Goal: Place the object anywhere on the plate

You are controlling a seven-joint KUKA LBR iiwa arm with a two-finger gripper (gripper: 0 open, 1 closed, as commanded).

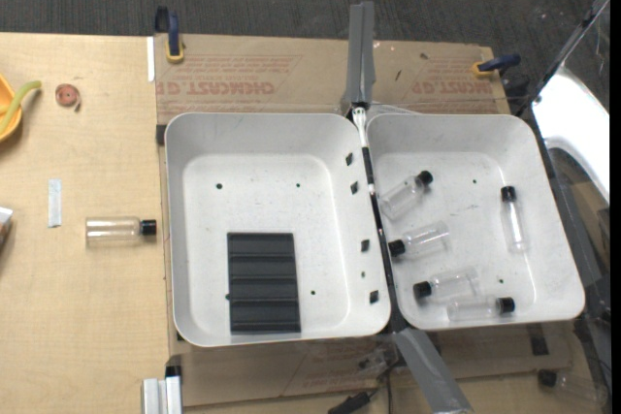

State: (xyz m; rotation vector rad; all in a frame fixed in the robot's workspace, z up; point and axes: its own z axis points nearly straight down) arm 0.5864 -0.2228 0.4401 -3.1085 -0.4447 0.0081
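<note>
We see two white bins side by side on a sheet of brown cardboard (320,78). The left bin (189,208) has a dark plate (262,283) with ridges lying flat on its floor, down at the 6 o'clock side. Nothing lies on the plate.

The right bin (543,208) holds five little clear bottles with black caps, all lying down. From the middle of this bin, one tilted bottle (406,194) is at about 10 o'clock, with its cap pointing up and to the right. A second bottle (422,238) is at 8 o'clock, with its cap close to the bin's left wall. A third bottle (511,220) is at 3 o'clock and lies straight up and down, cap at the top. The last two are at 6 o'clock, just beside each other: the upper bottle (446,286) has its cap to the left, and the lower bottle (477,308) has its cap to the right. All five are well apart from the plate.

At 3 o'clock in the view, a pale round piece (574,116) pokes in past the right bin. We cannot tell if it is part of the arm. We cannot tell how the claw stands.

On the bare bench (87,305) at 9 o'clock lies one more clear bottle (116,228), cap to the right.
</note>
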